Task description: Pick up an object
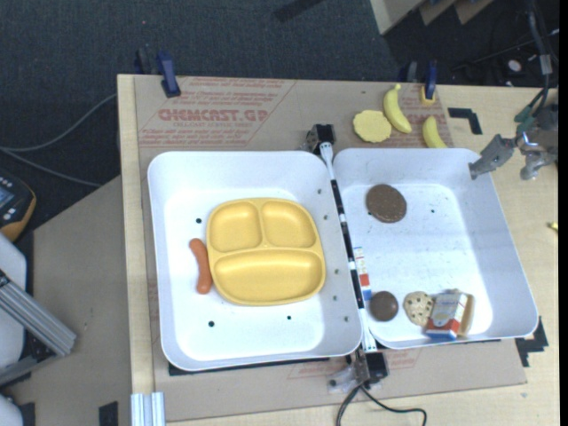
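My gripper (512, 159) hangs at the far right corner of the right bin (497, 238), its two grey fingers apart with nothing between them. In that bin a round brown patty (387, 203) lies near the far left. Along the near edge sit a small brown cookie (383, 305), a pale chip cookie (417, 306) and a small orange and blue carton (448, 315). The left bin (169, 238) holds a yellow divided plate (264, 249), and a sausage (202, 265) lies just to its left.
On the bench behind the right bin lie a yellow round piece (373, 126) and two toy bananas (398, 109) (433, 132). Blue clamps (166, 72) grip the board's far edge. A ridge with a black strip (342, 229) separates the bins.
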Motion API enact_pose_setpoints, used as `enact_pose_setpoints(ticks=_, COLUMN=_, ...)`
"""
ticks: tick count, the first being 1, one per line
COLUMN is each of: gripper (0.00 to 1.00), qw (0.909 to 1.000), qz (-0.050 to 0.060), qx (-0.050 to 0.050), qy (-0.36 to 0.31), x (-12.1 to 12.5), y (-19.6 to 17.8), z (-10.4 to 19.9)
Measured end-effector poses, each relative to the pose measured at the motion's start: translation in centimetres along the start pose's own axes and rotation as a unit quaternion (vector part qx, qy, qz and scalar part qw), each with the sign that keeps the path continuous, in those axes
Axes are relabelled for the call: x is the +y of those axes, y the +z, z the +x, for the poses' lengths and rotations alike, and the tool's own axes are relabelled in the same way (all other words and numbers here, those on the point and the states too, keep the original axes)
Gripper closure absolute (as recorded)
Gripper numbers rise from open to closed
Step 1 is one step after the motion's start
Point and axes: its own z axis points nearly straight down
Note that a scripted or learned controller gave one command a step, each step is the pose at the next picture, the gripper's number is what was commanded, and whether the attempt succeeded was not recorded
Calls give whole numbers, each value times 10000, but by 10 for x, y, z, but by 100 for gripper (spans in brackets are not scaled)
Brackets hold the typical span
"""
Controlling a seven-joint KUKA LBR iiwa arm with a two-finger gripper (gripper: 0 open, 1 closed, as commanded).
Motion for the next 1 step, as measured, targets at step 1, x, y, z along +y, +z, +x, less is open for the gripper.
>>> enact_pose_setpoints(ticks=1, gripper=0, qw=10000, qz=45, qx=27, qy=-29, x=12, y=100, z=59)
